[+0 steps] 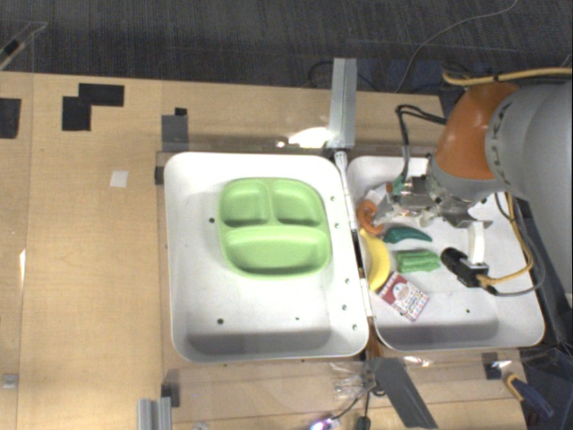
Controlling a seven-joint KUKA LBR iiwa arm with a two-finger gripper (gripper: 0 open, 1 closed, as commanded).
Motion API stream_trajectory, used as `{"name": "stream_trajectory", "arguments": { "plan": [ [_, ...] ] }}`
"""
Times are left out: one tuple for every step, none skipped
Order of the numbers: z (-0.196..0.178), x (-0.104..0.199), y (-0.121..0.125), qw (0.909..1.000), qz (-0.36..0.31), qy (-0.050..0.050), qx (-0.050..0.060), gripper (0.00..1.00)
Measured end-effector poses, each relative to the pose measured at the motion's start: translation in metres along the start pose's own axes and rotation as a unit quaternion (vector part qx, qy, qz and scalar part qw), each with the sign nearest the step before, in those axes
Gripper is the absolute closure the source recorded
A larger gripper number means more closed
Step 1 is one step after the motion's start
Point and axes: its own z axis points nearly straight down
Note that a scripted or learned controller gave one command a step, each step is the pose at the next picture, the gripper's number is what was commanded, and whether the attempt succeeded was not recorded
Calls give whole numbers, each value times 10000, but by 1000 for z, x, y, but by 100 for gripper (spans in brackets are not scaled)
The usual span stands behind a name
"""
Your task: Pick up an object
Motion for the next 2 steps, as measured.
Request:
{"name": "stream_trajectory", "arguments": {
  "plan": [
    [-2,5,-38,9997,-242,-12,-15,0],
    [-4,0,-66,9948,-1013,-30,-50,0]
  ]
}}
